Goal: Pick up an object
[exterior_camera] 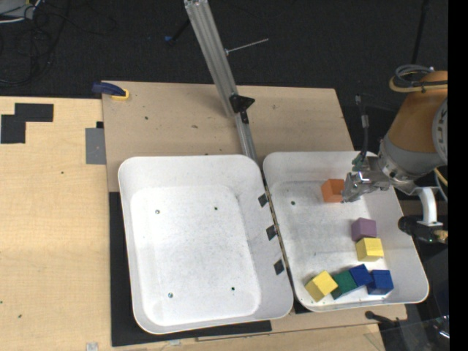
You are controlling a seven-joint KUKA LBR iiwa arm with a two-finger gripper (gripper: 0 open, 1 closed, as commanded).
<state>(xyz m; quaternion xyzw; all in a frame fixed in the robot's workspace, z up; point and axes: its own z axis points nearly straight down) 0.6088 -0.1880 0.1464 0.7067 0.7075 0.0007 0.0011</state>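
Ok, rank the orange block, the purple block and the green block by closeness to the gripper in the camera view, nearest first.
1. Orange block: right beside the gripper, on its left, upper part of the right bin.
2. Purple block: below the gripper, mid-bin.
3. Green block: farthest, in the cluster along the bin's near edge.

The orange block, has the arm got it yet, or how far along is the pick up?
Done so far: the gripper is down in the right bin, right beside the orange block. In hand: nothing that I can confirm; the block sits on the bin floor and I cannot make out a grasp. Left: closing on a block and lifting it. The purple block, yellow block and the cluster at the front edge lie untouched.
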